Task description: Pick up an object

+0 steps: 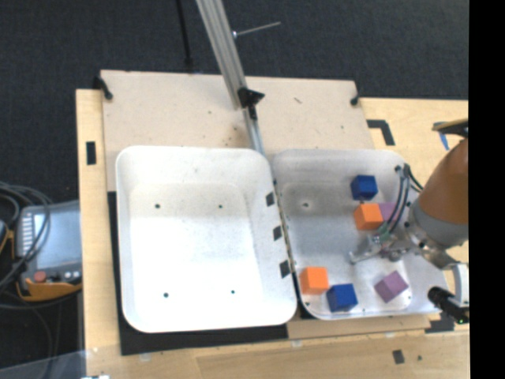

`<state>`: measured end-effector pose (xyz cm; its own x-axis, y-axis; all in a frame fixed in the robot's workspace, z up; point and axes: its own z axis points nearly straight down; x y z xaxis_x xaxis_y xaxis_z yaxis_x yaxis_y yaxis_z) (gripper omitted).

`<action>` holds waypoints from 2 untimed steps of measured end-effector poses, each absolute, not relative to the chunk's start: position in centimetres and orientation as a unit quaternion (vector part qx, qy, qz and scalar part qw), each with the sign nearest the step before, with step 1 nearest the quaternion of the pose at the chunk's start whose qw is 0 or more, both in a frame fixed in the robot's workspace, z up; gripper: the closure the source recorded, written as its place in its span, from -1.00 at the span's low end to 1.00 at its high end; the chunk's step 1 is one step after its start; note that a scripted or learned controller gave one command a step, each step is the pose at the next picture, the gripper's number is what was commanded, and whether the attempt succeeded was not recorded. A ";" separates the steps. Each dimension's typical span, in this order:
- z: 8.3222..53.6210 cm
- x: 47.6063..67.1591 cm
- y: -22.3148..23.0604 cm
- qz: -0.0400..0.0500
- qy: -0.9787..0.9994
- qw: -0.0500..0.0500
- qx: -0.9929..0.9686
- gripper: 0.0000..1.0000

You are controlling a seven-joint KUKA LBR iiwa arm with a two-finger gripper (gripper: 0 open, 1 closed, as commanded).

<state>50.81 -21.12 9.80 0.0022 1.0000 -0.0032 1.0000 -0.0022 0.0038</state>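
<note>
The right bin (331, 172) holds several small blocks. A blue cube (364, 186) lies at the back, with an orange cube (368, 215) just in front of it and a pink piece (389, 211) partly hidden beside that. Along the front lie another orange cube (315, 279), a blue cube (342, 297) and a purple cube (390, 287). My gripper (369, 251) hangs low over the bin's middle right, just in front of the back orange cube and behind the purple cube. I see no block held in it.
The left bin (142, 172) stands beside the right one. A slanted aluminium rail (225, 46) rises behind the gap between the bins. The arm's orange band (451, 192) overhangs the right bin's right rim. A control pendant (47, 251) lies off the bench at left.
</note>
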 end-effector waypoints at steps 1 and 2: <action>11.0 51.0 -21.2 0.002 0.704 0.005 0.710 1.00; 15.7 50.6 -20.8 0.001 0.708 0.003 0.706 1.00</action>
<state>50.62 -20.85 15.68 -0.0020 1.0000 -0.0026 1.0000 0.0021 0.0064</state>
